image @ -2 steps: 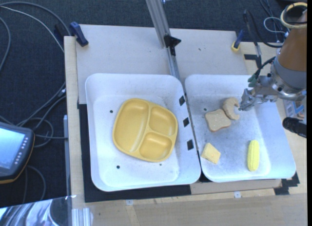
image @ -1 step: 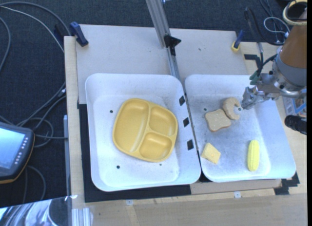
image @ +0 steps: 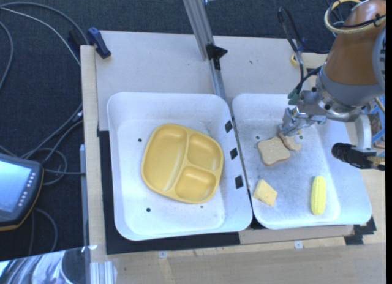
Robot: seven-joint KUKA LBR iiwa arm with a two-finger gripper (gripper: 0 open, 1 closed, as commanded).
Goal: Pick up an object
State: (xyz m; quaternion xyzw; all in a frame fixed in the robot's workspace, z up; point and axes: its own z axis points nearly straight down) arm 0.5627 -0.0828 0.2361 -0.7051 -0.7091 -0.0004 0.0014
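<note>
Gripper: low in the right bin, tips at a small tan piece; open or clenched, cannot tell
Bread slice: flat on the bin floor, touching that small piece
Cheese wedge: near the bin's front left, untouched
Corn cob: front right, well apart from the gripper
Yellow tray: in the left bin
Progress: reach looks made, nothing seen lifted; grasp and lift judged left to do
</note>
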